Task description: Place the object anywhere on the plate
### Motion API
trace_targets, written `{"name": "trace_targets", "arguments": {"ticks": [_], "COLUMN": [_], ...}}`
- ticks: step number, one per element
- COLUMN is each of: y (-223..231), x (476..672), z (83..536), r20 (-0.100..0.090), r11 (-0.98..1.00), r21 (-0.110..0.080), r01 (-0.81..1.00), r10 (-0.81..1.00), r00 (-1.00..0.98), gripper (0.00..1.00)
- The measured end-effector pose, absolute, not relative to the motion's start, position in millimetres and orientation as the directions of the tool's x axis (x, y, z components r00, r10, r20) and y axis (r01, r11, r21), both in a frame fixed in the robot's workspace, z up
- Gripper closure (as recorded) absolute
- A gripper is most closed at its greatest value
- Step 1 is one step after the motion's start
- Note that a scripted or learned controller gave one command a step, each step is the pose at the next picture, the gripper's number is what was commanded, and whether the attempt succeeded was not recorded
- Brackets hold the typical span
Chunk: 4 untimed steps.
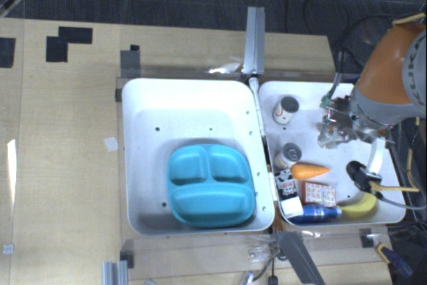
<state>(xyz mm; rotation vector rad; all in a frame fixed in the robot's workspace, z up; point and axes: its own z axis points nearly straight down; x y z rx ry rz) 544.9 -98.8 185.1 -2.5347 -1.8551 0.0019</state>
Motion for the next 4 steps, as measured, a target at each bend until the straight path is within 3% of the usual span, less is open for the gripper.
{"name": "trace_targets", "arguments": {"ticks": [1, 2, 3, 4], "y": [-33, 6, 69, 75], "x": [607.9, 549.8, 509.8, 487.2], "z": [183, 207, 204, 229], "r20": [0.000, 0.001, 0.000, 0.000], "r11": [-0.121, 0.062, 0.072, -0.182], "r21": [-0.002, -0.001, -0.003, -0.001], "r01": [0.993, 0.998, 0.997, 0.983], "r10": [0.993, 0.998, 0.997, 0.983], "r00": [0.121, -0.062, -0.072, 0.182], "gripper": [1.00, 1.00, 1.00, 1.00]}}
